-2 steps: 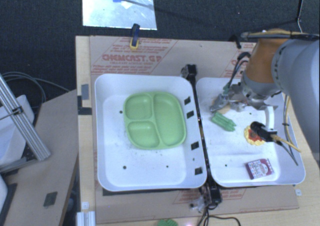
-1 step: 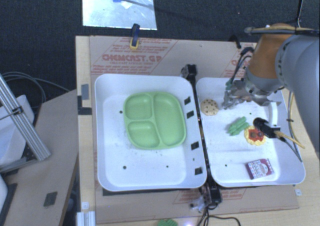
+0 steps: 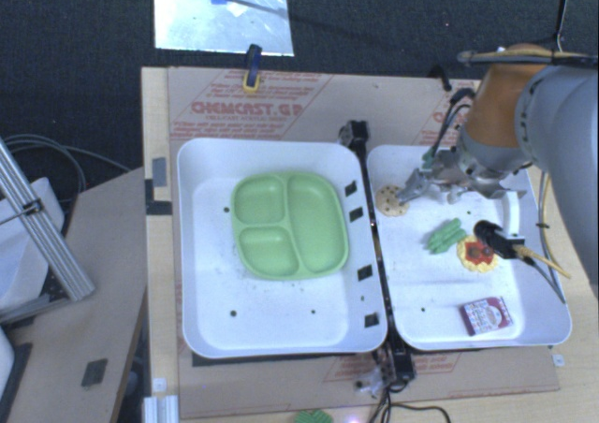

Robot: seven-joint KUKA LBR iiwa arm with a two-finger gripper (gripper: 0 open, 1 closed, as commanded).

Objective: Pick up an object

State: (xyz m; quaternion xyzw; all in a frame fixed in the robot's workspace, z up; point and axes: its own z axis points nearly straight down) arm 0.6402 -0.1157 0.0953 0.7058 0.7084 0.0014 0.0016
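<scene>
In the right bin [image 3: 552,318] lie a round tan cookie [image 3: 390,201], a green bean-pod toy [image 3: 445,235], a yellow and red pizza-like piece [image 3: 478,255] and a small red box [image 3: 487,315]. My gripper [image 3: 412,190] hangs low over the bin's back left part, its tip just right of the cookie and close to it. I cannot tell whether it touches the cookie. Nothing is visibly held. The grey arm with its orange band [image 3: 501,98] comes in from the right and hides part of the bin's back edge.
The left bin [image 3: 201,318] holds a light green divided plate [image 3: 288,225]. A black-clipped divider [image 3: 367,225] separates the two bins. Cables [image 3: 543,262] trail over the right bin's right side. A yellow and blue clamp [image 3: 252,70] sits at the board's back edge.
</scene>
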